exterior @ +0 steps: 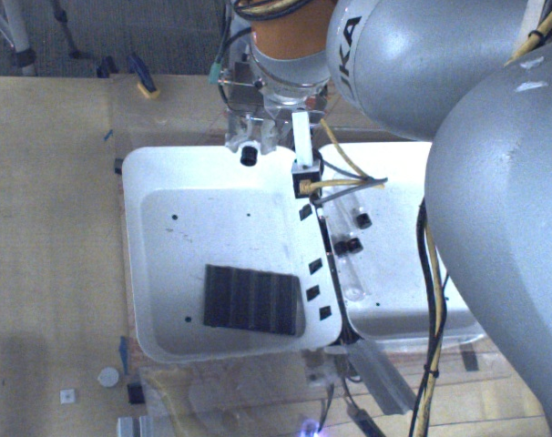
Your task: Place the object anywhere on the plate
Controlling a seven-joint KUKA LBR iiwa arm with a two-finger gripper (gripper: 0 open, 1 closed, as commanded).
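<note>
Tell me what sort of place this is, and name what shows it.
Most likely a robot test bench in a lab or workshop. A big grey arm trailing loose cables reaches over two white bins on a wooden bench, and a dark ribbed block lies in the left bin.

The grey arm (pixel 458 107) enters from the right of the frame and fills its upper right, its orange band (pixel 290 12) sits at the top centre, and below it the gripper (pixel 276 139) points down in the upper middle of the frame.
</note>
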